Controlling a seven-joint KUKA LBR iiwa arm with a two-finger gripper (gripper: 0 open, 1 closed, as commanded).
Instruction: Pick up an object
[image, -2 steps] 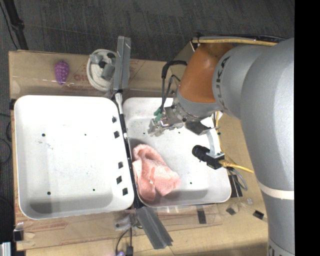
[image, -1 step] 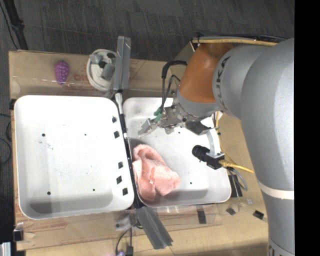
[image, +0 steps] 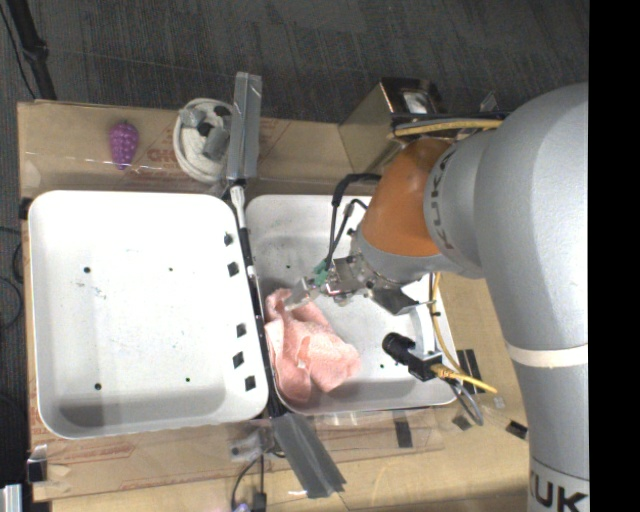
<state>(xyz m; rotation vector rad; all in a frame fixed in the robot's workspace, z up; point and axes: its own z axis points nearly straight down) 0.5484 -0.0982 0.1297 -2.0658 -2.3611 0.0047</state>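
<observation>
1. The pink cloth (image: 308, 350) lies crumpled in the right bin (image: 290, 225), against its left wall and toward the near side.
2. The gripper (image: 312, 285) sits low at the cloth's upper edge.
3. The cloth rests on the bin floor, so I judge the lift not yet done.
4. The left bin (image: 130, 310) stands alongside on the cardboard-covered bench (image: 70, 140), which carries a purple object (image: 123, 143) and a white roll (image: 203, 138).
</observation>
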